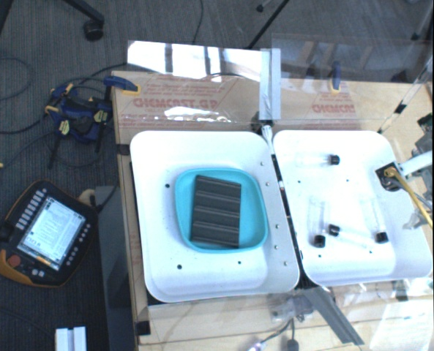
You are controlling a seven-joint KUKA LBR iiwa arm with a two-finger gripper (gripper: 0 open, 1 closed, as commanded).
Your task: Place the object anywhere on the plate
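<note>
Camera view: dark grey ribbed rectangular block (217, 210) lying on blue rounded plastic plate (185, 229)
Placement apparently done; cannot tell tool's state

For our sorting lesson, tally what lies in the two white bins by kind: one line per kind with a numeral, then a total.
Blue plate: 1
Dark ridged block on the plate: 1
Clear tubes with black caps, right bin: 4, at
Total: 6
</note>
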